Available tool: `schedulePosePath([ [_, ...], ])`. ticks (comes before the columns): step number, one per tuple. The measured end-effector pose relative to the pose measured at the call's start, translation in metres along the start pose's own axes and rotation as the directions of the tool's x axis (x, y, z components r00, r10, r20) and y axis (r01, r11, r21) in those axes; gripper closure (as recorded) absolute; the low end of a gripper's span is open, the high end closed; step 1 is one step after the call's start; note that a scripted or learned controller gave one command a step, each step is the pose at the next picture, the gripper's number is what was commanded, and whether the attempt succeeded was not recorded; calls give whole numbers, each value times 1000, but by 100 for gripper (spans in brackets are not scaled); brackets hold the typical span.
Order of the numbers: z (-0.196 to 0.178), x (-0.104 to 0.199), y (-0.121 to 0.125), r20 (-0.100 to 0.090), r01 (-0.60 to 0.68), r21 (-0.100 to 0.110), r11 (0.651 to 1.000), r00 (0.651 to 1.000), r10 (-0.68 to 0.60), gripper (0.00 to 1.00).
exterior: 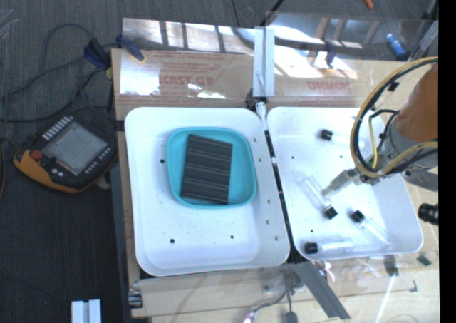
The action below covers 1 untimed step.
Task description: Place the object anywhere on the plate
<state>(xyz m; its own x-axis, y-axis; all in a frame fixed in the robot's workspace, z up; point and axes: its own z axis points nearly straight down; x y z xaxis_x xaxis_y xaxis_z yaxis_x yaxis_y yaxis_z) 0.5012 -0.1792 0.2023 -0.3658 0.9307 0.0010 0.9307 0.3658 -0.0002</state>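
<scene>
on teal plate (246,172) in left bin (142,193): dark ribbed block (207,169), clear rim margins; gripper (335,187) over right bin (399,229), finger state unclear.

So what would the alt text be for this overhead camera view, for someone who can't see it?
A dark ribbed block lies on a teal plate in the left white bin. From the right, the robot arm reaches its tool over the right bin, among small clear tubes with black caps.
</scene>
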Motion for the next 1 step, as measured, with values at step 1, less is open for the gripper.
schedulePosePath([
  [1,20,83,36,-1,-38,3,999,999,38,0],
])
